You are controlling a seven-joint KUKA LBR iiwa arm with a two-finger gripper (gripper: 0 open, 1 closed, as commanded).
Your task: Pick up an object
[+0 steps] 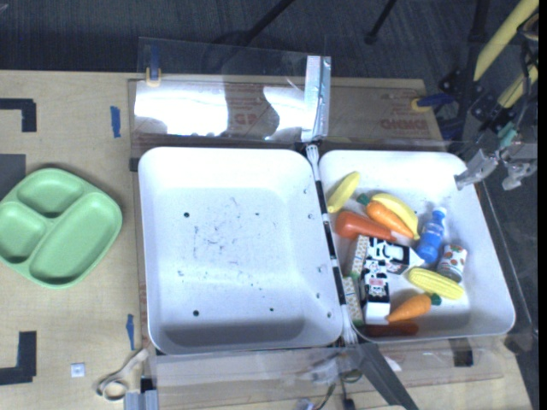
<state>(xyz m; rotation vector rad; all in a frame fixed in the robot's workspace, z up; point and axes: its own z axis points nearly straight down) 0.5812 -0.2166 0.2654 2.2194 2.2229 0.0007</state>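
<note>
- I see a light wooden counter (pixel 68 118) with black tape marks at its left edge and a dark carpeted floor behind it.
- I see two shallow white bins side by side on the counter: the left bin (pixel 226 246) and the right bin (pixel 491 289).
- A clear plastic panel (pixel 231 101) stands behind the left bin.
- A green divided plate (pixel 55 226) lies on the counter, well apart from the left bin, on its far left side.
- All the graspable objects lie in the right bin, clustered in its left and middle part.
- A yellow banana (pixel 342 190) lies near the bin's back left corner.
- Two orange carrots (pixel 363 225) and a second yellow piece (pixel 395 207) lie just in front of the banana.
- A blue bottle (pixel 432 236) lies to the right of these.
- A black-and-white box (pixel 379 272) lies in the middle of the cluster.
- A yellow corn cob (pixel 436 284) and a further carrot (pixel 408 307) lie at the front.
- The claw (pixel 489 166) is at the right bin's back right corner, above its rim, well apart from the objects.
- I cannot tell how the claw is set; nothing shows within it.
</note>
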